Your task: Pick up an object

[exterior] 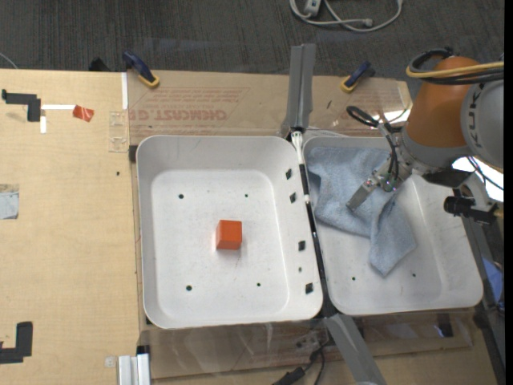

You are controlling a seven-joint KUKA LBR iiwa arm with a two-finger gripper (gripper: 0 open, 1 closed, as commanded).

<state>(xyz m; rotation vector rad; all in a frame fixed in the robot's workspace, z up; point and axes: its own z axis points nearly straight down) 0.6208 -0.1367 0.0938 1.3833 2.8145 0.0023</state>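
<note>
Orange block mid-bin, walls well apart

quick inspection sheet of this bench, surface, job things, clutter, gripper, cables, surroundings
surface: wooden bench bearing the left bin and right bin, side by side
job's things: orange block near the middle of the left bin; blue-grey cloth crumpled in the right bin
clutter: small red piece on the bench, far left; clamps at the back edge
grippers: gripper over the cloth; grasp unclear
cables: white cables on the floor behind
surroundings: dark carpet
</note>
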